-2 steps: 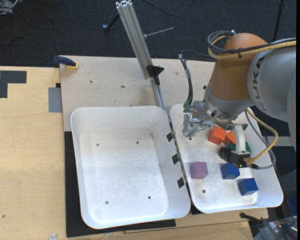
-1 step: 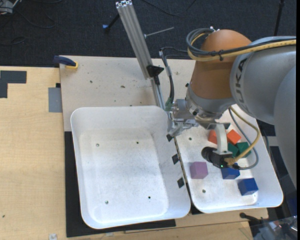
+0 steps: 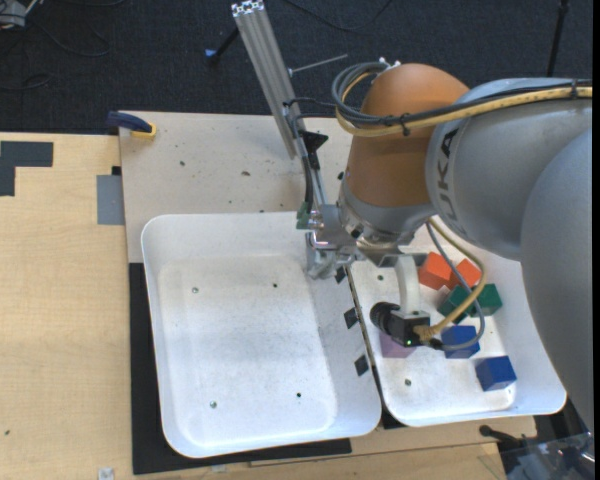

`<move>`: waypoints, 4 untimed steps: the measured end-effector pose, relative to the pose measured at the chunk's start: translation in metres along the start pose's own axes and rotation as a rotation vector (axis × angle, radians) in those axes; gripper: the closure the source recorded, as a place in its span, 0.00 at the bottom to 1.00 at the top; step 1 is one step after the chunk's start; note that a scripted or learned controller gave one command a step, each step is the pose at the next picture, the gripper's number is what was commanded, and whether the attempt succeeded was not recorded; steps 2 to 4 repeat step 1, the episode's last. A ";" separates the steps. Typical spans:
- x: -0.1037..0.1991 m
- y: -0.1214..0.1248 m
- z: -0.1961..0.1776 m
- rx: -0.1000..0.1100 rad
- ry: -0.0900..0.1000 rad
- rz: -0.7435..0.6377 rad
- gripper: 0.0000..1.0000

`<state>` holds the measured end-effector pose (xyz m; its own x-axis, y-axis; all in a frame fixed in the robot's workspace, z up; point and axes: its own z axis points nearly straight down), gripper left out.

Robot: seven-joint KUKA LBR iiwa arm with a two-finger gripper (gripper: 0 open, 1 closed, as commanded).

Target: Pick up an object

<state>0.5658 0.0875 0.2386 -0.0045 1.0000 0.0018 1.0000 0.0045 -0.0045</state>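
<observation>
So the tool (image 3: 323, 258) sits right at the far end of the seam between the two bins, over the far right corner of the left bin (image 3: 160, 268). It's tiny and cluttered in the shot, so I honestly can't tell if it's open or closed, and I don't see anything gripped in it. The big grey arm (image 3: 520, 168) with its orange band comes in from the right and covers a good chunk of the right bin (image 3: 540, 398). All the pickable stuff is in that right bin, well apart from the tool. An orange block (image 3: 438, 269) lies toward the far side, with a green block (image 3: 483, 298) just beside it on the near side. A blue block (image 3: 461, 341) sits a bit nearer still, and a second blue block (image 3: 496, 372) is close to the near right corner. There's also a small purple piece (image 3: 393, 347) on the bin's left side, mostly hidden, so I can't say what shape it is. On the table (image 3: 210, 158) behind the bins, a slanted aluminium post (image 3: 270, 68) leans up, and a blue and yellow clamp (image 3: 130, 123) is on the far left corner.
</observation>
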 end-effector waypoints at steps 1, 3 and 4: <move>-0.002 0.000 0.000 -0.001 -0.002 0.004 0.00; -0.002 0.000 0.000 -0.001 -0.002 0.004 0.00; -0.002 0.000 0.000 -0.001 -0.002 0.004 0.00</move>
